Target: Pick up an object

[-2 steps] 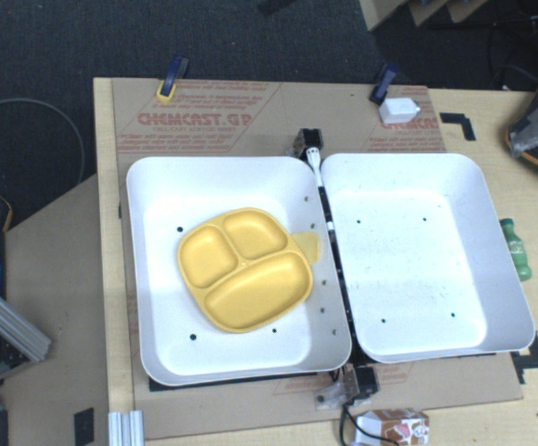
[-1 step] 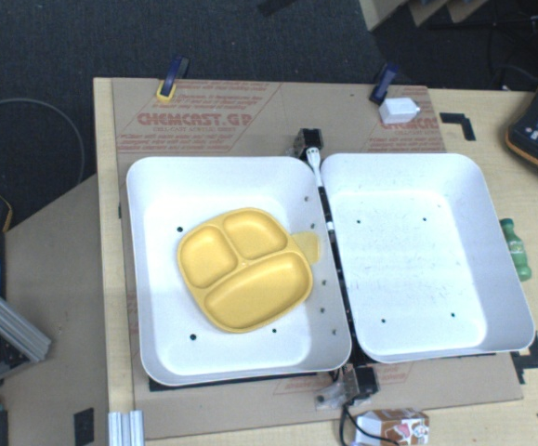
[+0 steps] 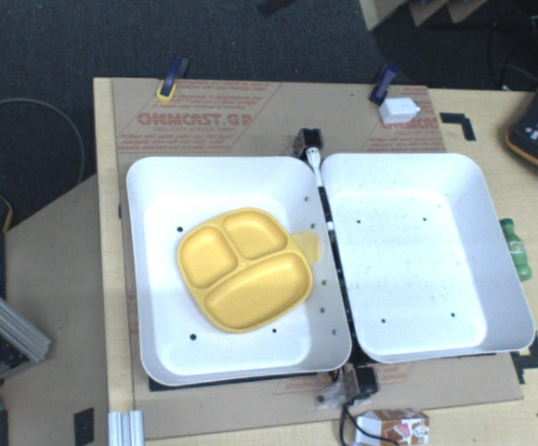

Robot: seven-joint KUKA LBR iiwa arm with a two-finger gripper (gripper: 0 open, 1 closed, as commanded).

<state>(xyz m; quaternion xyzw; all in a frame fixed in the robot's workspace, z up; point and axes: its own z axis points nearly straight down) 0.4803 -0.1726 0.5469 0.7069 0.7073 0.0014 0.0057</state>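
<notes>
A yellow plastic divided plate [image 3: 243,268] with three compartments lies upside up in the left white bin [image 3: 157,342], near the bin's middle and tilted a little. A small yellow tab sticks out at its right edge, close to the bin's right wall. The right white bin [image 3: 492,333] sits beside it, sharing the central divide.
Both bins rest on a cardboard sheet [image 3: 250,114]. Clamps [image 3: 171,77] and a white block [image 3: 399,110] sit along the back edge. A green item [image 3: 517,254] is at the right bin's outer side. Cables and a small device [image 3: 389,427] lie at the front.
</notes>
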